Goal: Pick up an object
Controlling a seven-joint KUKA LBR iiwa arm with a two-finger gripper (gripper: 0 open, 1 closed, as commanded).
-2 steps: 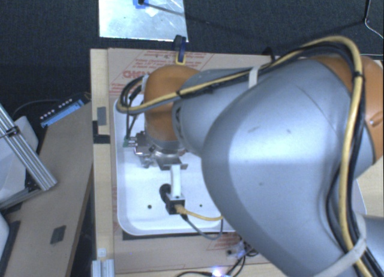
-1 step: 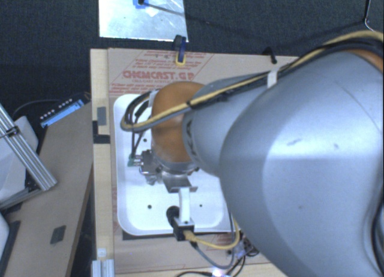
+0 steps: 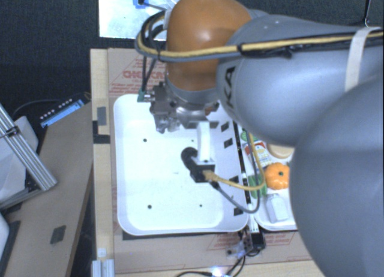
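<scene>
— Where is the gripper (image 3: pixel 163 119)?
— It hangs over the far end of a white bin (image 3: pixel 150 180), above bare white floor.
— Is it spread or squeezed together?
— I cannot tell. The big grey arm (image 3: pixel 288 90) covers it.
— Where is a thing to pick up?
— An orange toy pumpkin (image 3: pixel 277 175) lies in the other bin (image 3: pixel 285 225). It is well apart from the gripper, off to its right and nearer the camera. A bottle (image 3: pixel 258 150) lies just beside the pumpkin.
</scene>
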